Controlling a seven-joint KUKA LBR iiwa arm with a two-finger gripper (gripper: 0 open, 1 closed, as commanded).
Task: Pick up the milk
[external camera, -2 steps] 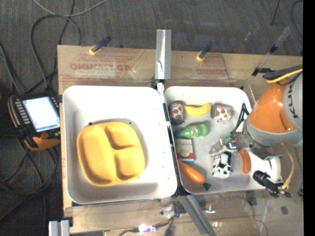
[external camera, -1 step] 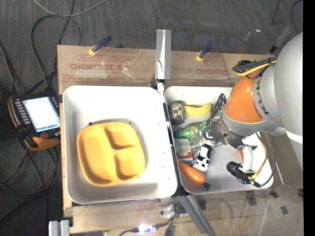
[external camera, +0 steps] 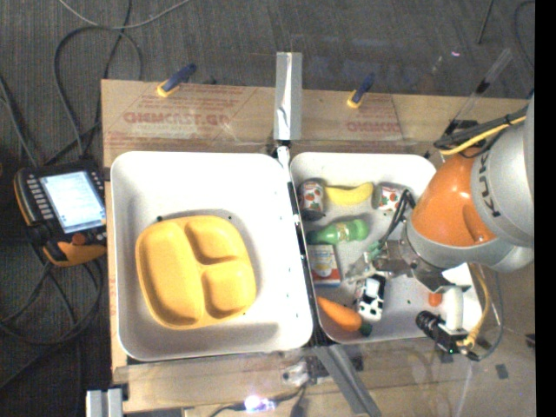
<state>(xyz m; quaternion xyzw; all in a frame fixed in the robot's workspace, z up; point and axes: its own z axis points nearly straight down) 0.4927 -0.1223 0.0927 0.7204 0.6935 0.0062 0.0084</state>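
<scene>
gripper (external camera: 375,278) over the milk (external camera: 372,299) (grip unclear), 2 white bins (external camera: 122,233), grey carpet (external camera: 52,85).

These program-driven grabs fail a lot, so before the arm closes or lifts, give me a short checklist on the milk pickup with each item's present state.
1. Milk carton located, the black-and-white cow-patterned one in the right bin: ok.
2. Gripper over the carton: ok, it sits just above the carton's top.
3. Carton between the fingers: cannot tell, the wrist hides the contact.
4. Room around the carton: not ok, the carrot lies against its lower left.
5. Other neighbours apart: ok, the green bottle and banana lie farther up the bin.
6. Carton upright: cannot tell, it looks tilted.
</scene>
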